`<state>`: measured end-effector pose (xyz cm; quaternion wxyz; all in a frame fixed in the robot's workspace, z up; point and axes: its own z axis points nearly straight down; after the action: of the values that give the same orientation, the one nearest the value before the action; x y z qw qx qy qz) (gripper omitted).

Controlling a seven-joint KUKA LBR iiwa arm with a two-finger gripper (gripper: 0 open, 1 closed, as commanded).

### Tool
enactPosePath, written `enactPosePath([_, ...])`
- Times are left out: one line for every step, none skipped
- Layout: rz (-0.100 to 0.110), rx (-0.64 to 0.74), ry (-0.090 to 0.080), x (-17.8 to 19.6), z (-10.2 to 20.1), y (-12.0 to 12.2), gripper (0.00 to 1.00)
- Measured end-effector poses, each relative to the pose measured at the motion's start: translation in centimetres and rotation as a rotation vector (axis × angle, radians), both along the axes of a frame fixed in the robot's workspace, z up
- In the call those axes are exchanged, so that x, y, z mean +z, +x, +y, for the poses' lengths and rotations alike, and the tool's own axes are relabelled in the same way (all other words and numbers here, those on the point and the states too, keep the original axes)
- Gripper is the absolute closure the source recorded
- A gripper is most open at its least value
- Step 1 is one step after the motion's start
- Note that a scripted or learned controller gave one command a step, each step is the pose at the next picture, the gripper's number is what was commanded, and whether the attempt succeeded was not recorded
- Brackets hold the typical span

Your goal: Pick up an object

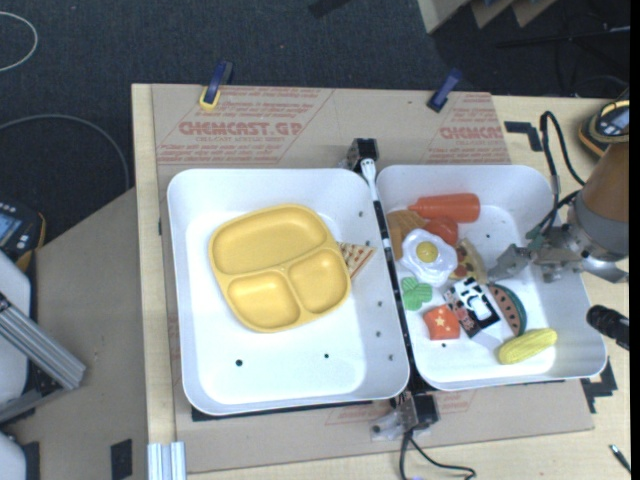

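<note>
Both white bins, left bin (190, 268) and right bin (520, 193), look like smooth moulded plastic with a soft sheen. Yellow divided tray (280, 266) at frame centre-left: plastic, smooth, satin gloss. Toy foods in the right bin, such as the orange carrot (447, 206), fried egg (428, 253) and yellow corn (527, 345), read as glossy plastic. Bench top (300, 118) is pale, matt board, printed with red lettering. Dark floor (100, 28) at upper left looks rough, carpet-like. Gripper (515, 258) appears dull grey metal.
</note>
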<state>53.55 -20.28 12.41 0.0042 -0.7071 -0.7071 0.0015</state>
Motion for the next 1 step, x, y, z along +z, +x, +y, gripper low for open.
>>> enactPosePath([-0.002,0.0,-0.001,-4.22,0.1,-0.09,0.0])
